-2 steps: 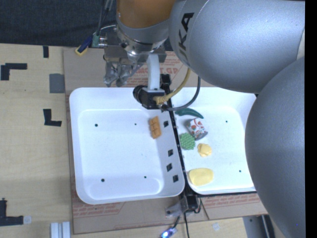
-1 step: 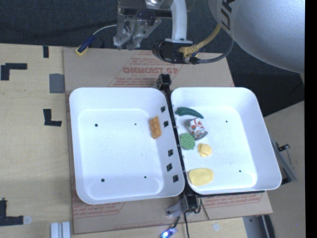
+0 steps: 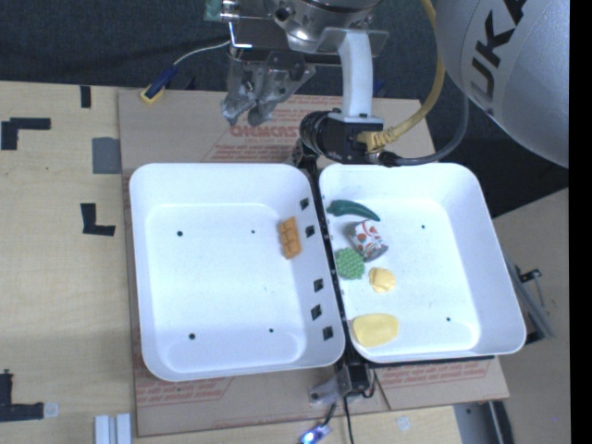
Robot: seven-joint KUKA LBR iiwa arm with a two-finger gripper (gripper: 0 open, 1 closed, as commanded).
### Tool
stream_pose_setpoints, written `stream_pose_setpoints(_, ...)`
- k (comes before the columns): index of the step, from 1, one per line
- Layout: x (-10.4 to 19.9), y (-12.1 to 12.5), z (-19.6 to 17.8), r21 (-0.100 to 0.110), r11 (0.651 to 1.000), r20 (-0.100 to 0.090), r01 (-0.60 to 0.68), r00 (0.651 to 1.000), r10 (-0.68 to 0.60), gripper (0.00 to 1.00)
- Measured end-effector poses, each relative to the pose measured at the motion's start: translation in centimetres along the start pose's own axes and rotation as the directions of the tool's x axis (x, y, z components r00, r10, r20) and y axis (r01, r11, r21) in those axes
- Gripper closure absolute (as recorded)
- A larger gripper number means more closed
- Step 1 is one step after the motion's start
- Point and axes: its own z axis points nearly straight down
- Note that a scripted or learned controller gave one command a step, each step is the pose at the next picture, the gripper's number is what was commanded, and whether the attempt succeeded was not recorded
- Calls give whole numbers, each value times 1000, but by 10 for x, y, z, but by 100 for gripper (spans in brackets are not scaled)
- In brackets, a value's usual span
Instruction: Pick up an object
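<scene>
1. While the grey two-finger gripper (image 3: 256,109) hangs above the bench beyond the left white bin (image 3: 157,276), nothing is between its fingers; opening unclear.
2. Small orange waffle-like block (image 3: 290,237) lies by that bin's right wall (nearest candidate); pick not yet done.

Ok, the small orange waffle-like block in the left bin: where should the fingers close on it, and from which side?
Come straight down on the small orange waffle-like block. It lies flat, long axis running up the view, so close across its two long edges at mid-length. It sits near the left bin's right wall, so watch clearance on that side.
</scene>
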Motion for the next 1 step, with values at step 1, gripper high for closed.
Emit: stream_pose_setpoints(1, 0, -49, 28, 5, 1000, 3, -1, 1000, 1, 100)
